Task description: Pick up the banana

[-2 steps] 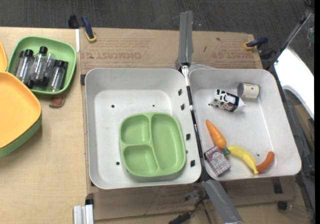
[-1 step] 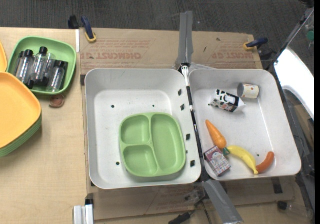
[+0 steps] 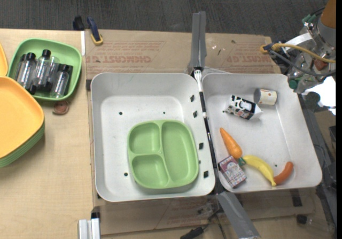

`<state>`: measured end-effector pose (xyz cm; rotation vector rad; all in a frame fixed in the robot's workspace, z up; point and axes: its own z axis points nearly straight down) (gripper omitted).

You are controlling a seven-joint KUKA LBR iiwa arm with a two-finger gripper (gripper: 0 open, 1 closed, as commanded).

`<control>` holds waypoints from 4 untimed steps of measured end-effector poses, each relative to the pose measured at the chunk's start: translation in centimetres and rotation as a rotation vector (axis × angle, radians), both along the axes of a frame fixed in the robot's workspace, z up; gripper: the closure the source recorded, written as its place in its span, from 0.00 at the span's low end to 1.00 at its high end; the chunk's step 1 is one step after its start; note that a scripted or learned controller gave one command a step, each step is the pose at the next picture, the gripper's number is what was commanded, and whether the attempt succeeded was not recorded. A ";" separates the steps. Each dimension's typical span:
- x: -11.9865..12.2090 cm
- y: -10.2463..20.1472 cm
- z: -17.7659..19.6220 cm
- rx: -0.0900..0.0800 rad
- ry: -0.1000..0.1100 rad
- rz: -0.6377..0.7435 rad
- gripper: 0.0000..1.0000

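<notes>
The banana [image 3: 261,167] lies in the right bin [image 3: 299,125], toward five o'clock of that bin's floor, angled so one end points up-left and the other down-right. Its upper-left end touches or nearly touches the lower end of a carrot [image 3: 231,143], which slants toward eleven o'clock from there. At the banana's lower-right tip sits a small orange-red sausage-shaped item [image 3: 284,172], just beside it. A small patterned card box [image 3: 232,173] rests at eight o'clock from the banana, against the bin's left wall. Toward twelve o'clock of the same bin lie a black-and-white packet [image 3: 243,107] and a little grey-and-cream cylinder [image 3: 265,97], close together.

The left bin [image 3: 107,125] holds a green divided tray [image 3: 163,154].

The arm's wrist, with cables and the gripper [image 3: 307,69], sits at two o'clock of the right bin, over its outer corner and well apart from the banana. Whether it is open or closed cannot be told here, and nothing is visibly held.
</notes>
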<state>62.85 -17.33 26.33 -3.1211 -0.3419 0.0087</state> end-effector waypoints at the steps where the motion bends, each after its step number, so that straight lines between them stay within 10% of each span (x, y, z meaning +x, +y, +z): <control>1: -0.9 -4.9 -8.8 0.002 -0.001 0.199 1.00; 2: -6.9 -3.7 -11.5 0.003 -0.002 0.531 1.00; 3: 0.6 -3.0 4.9 0.001 -0.002 0.489 1.00; 4: 2.4 -3.5 7.4 0.000 -0.003 0.348 1.00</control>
